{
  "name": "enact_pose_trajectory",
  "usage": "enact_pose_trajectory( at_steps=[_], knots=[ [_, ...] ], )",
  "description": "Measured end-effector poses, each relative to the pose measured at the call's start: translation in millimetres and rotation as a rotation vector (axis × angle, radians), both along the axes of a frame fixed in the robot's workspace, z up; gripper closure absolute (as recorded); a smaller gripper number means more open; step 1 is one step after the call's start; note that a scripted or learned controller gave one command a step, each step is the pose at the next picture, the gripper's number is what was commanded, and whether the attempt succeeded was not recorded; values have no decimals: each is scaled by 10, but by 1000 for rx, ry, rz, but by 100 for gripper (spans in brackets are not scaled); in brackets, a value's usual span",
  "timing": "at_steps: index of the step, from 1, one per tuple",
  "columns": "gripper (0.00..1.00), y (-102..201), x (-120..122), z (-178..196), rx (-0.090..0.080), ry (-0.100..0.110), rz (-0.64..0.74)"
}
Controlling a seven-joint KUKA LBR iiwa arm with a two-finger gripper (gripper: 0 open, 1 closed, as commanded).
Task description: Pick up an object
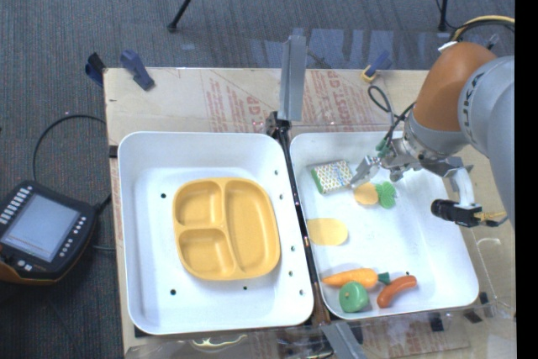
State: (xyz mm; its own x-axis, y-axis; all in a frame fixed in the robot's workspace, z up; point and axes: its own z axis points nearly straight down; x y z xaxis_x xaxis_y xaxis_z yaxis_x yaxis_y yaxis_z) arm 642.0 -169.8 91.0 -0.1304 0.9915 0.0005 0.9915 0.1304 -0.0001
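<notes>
Left bin [134,181] holds yellow tray [225,228]; right bin [437,265], toy foods.

The bench [210,101] bears two white bins [143,181] (side by side).

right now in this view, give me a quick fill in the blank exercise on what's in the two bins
1. The yellow divided tray lies in the ____ bin.
2. The tray has ____ compartments.
3. The toy carrot lies in the ____ bin, next to a green toy pepper.
4. The gripper hangs over the ____ bin.

Missing words: left; three; right; right
</notes>
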Motion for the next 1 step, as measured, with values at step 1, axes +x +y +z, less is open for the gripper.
enact_pose_trajectory(
  at_steps=[1],
  knots=[
    [100, 15, 11, 105, 1, -2, 4]
  ],
)
